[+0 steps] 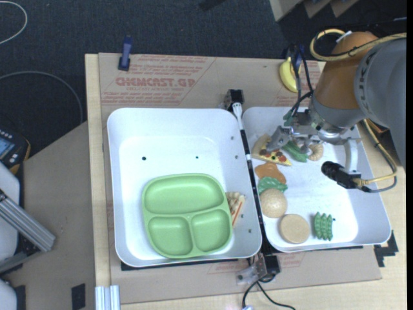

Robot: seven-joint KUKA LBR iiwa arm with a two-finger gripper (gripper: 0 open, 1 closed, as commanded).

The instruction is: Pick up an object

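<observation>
**Gripper low over the toy food at the back of the right bin**

The gripper (288, 136) sits down among the play food in the right bin (368, 228), just above a toy pizza slice (271, 154) and a green toy piece (297, 152) that lie touching each other near the divider. Whether anything is clamped cannot be told: the wrist hides the tips.

The pizza slice looks like the likeliest target. I judge it light, rigid plastic, flat and wedge-shaped, so it will probably skid on the smooth bin floor if pushed from one side; a pinch across its narrow width, near the crust end, should hold better than a grab at the thin tip. Its neighbours crowd it, so the jaws may catch two pieces at once.

Nearer the front lie an orange piece (270, 170), a burger-like toy (273, 200) with green leaf on top, a round tan cookie (294, 228) and a small green ridged vegetable (322, 226), each standing apart and easier to reach.

The left bin (122, 192) holds a green divided tray (186, 213) with a small toy of fries (235, 205) beside its right edge.

Red print on the board (161, 76) behind the bins reads "CHEMCAST G.P"; the smaller lines are too blurred to read
</observation>
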